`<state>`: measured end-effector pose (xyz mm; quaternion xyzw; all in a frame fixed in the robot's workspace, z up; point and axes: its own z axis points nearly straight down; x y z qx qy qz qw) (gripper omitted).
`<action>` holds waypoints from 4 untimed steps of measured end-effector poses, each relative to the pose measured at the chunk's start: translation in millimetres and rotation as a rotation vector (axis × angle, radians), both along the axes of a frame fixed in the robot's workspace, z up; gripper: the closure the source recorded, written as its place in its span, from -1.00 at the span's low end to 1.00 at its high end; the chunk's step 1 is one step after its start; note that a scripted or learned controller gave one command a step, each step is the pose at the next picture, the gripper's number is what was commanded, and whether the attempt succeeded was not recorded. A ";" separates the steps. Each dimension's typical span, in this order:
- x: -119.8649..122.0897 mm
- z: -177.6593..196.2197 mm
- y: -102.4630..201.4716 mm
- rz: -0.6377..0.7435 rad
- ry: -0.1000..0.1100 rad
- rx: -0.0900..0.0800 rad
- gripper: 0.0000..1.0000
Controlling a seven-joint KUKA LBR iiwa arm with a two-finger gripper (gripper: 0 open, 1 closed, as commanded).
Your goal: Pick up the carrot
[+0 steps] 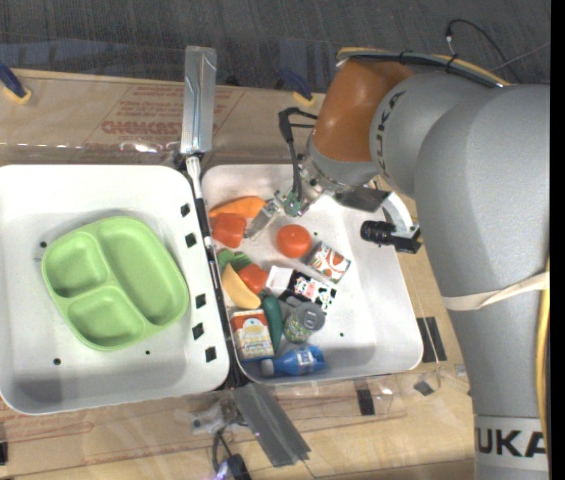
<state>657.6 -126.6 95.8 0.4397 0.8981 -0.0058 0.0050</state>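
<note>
Bench top (82, 118): brown board with faint red print, blue clamps (7, 78) at far-left edge. Floor (162, 8) beyond: dark grey carpet. Metal divider bar (198, 98) between the bins. Lighting: even, soft shadows

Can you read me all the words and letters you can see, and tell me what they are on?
"UKA" in black, cut off by the picture's edge: on the grey robot arm, bottom right.
Red printing on the clear sheet behind the bins: too blurred to read.
Label on the small box in the right bin: too small to read.
Cartons with red and black patterns: no words I can make out.
</note>
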 end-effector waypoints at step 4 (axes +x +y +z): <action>-35.3 0.4 -6.7 0.160 0.016 0.017 1.00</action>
